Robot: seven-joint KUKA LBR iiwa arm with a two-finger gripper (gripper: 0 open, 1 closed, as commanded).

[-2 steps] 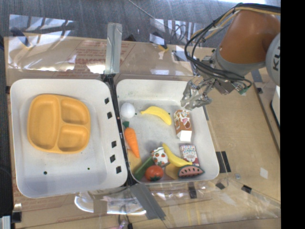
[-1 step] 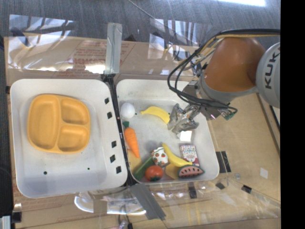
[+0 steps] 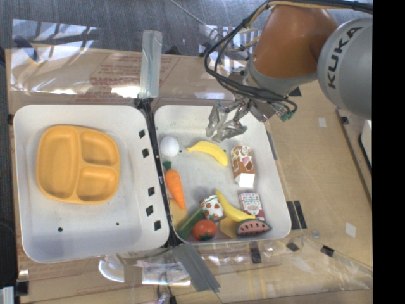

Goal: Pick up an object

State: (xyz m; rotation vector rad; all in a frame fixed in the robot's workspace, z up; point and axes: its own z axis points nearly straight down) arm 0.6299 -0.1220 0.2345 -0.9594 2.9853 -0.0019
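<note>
The watermelon slice sits at the right bin's six o'clock edge. The fingers hover at twelve o'clock, above the banana; whether they are apart I cannot tell. Descending off-centre, they could nudge that curved banana aside and close on nothing.

Bright, even overhead light. Glare streaks on clear plastic sheet behind bins and on tape. White bins near washed out. Soft short shadows under toys. Slight overall softness; gripper blurred.
</note>
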